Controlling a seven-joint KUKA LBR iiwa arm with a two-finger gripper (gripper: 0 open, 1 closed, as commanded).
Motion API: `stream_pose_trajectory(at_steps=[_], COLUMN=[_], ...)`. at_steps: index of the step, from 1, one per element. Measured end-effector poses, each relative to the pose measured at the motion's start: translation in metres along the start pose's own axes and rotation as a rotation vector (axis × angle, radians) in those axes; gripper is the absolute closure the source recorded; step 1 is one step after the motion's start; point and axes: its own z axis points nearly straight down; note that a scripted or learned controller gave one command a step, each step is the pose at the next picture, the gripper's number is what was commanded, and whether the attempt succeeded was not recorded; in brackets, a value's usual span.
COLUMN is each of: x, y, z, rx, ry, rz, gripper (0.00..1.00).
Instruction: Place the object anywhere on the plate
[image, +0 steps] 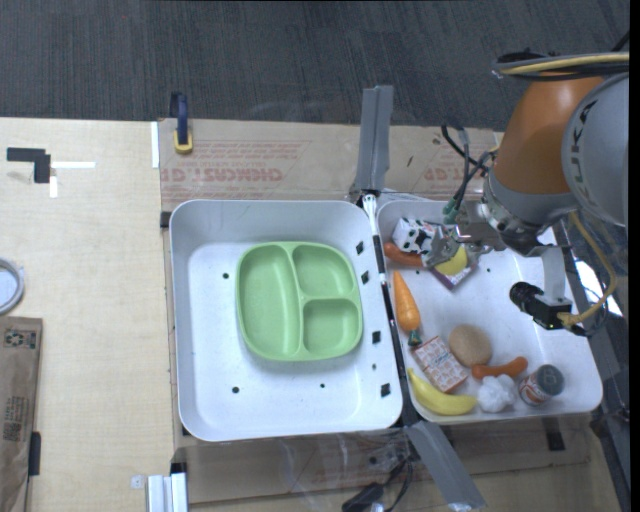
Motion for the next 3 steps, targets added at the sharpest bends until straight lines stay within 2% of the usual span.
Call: stream_pose_trajectory(at_steps=[1, 2, 3], x=[0.064, 0.140, 0.140], y=[0.018, 0.015, 0.015], z=[-0.010, -0.001, -0.001], rx=[-0.003, -0.001, -0.002], ry=[0.000, 0.000, 0.000], rz=[-0.450, -0.539, -0.538], gripper=[1.00, 1.00, 0.00])
